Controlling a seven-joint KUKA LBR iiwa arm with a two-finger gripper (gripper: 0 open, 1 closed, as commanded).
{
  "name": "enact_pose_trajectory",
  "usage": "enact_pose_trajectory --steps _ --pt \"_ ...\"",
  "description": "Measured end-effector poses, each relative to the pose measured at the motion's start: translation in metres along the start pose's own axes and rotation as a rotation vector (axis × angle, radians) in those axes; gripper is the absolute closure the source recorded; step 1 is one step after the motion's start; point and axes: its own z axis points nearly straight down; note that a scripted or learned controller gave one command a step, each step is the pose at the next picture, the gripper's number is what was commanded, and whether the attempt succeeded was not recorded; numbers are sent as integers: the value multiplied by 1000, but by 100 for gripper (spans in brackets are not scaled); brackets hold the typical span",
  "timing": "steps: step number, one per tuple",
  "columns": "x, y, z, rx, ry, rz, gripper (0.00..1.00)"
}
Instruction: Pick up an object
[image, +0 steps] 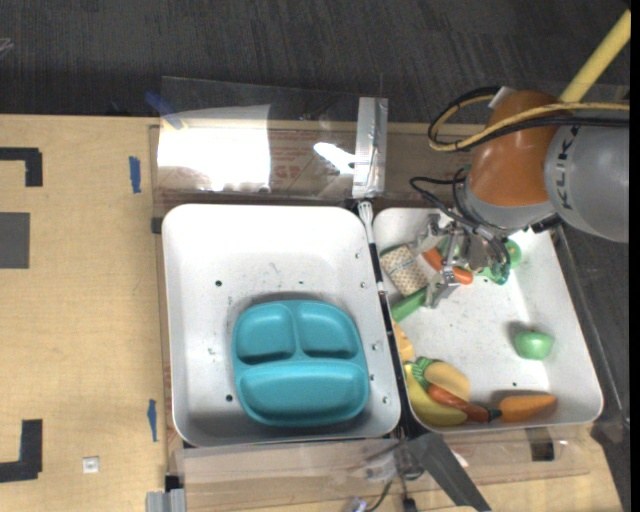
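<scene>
We saw a tan counter (70, 330) bearing two white bins (270, 240); the pincer (452, 268) hung over the right bin (570, 330), its state we could not tell.

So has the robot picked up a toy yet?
Not clearly. The gripper is down in the right bin, at the toys in its far corner. Whether it grips one is unclear. The green toy and carrot lie untouched. Lifting remains.

A teal divided tray (298, 362) lies in the white left bin (200, 240). The white right bin (570, 330) holds a light green piece (533, 344), an orange carrot (525, 406), a yellow banana (440, 392) and a tan checked item (403, 266). The desk (70, 330) is tan.
</scene>
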Motion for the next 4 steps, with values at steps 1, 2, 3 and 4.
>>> enact_pose_trajectory --steps 1,2,3,4 --pt "33 -25 -1 1 1 42 0" --pt "3 -1 0 1 -1 112 0" --pt "42 -55 -1 3 1 51 0" --pt "-10 -51 0 2 6 11 0"
